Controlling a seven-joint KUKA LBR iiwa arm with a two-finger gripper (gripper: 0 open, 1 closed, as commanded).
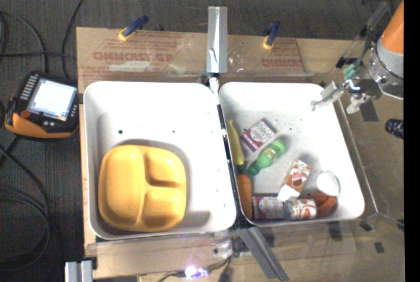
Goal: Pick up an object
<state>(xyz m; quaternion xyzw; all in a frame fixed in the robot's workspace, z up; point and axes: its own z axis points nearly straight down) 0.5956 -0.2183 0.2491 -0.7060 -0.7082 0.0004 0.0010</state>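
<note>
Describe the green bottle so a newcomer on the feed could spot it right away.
Look in the right-hand white bin, the one holding the clutter rather than the yellow divided tray. Near its middle, just right of the long yellow item along the bin's left wall, lies the green bottle, tipped on its side below a small purple carton. It is the only bright green thing there.

The arm (392,44) shows an orange band above a grey and silvery metal wrist. The end effector (328,96) is pale grey metal with slim fingers, small teal-green fittings and dark cabling along its body.
</note>
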